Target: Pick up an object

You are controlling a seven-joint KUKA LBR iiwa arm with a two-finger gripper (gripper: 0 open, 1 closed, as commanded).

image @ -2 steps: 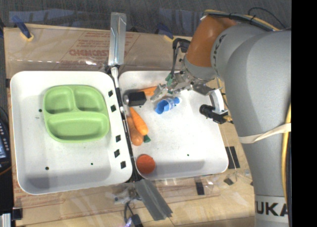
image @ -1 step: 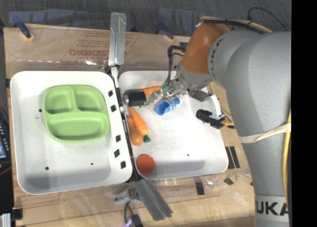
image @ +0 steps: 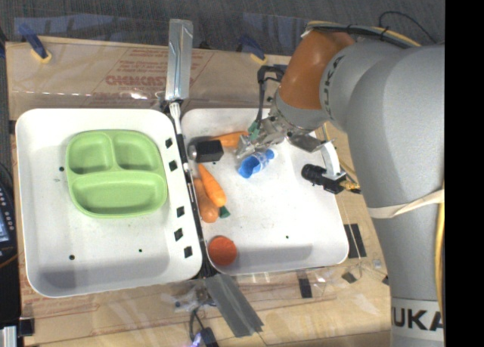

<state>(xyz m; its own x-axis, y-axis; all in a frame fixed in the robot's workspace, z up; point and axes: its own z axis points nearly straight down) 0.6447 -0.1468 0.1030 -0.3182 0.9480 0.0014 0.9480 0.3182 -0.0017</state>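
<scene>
**A:** What is held by each bin?

**B:** Two white bins are seen side by side. In the left bin (image: 45,262) a green divided plate (image: 116,171) with three compartments is laid flat in the upper half; nothing is seen in its compartments. In the right bin (image: 302,240) several things are gathered toward the left wall: a carrot-like orange piece (image: 208,184) is laid lengthwise along that wall, with a second, shorter orange piece (image: 206,211) just below it. An orange ball (image: 221,249) is seen in the lower left corner. A small blue cup-like object (image: 255,162) is found on its side near the top middle, and an orange stick with a dark end (image: 209,147) is laid just to its left.

**A:** Where is the gripper found?

**B:** The gripper (image: 253,140) is lowered into the upper part of the right bin, directly above the blue object and close against it. Whether its fingers are apart or together cannot be told; they are blurred against the objects. No contact with the blue object can be confirmed.

**A:** And the arm?

**B:** The grey arm (image: 386,111) with its orange band (image: 310,73) is seen reaching in from the right.
</scene>
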